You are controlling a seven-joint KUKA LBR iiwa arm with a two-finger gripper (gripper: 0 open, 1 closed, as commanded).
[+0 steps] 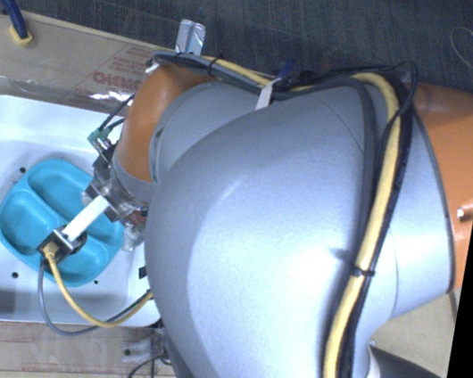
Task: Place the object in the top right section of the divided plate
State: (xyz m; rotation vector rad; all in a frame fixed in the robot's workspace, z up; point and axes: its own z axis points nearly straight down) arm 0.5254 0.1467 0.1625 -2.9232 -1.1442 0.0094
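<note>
Blue divided plate (27,219): flat in left white bin (8,121), hollows up, ready to receive.
KUKA arm (300,240): leans over bin and puts gripper (121,209) at plate's right edge, probably lining up on top right section.
Grip state: cannot tell, wrist blocks the sightline.
Object: position cannot tell, likely under arm.
</note>
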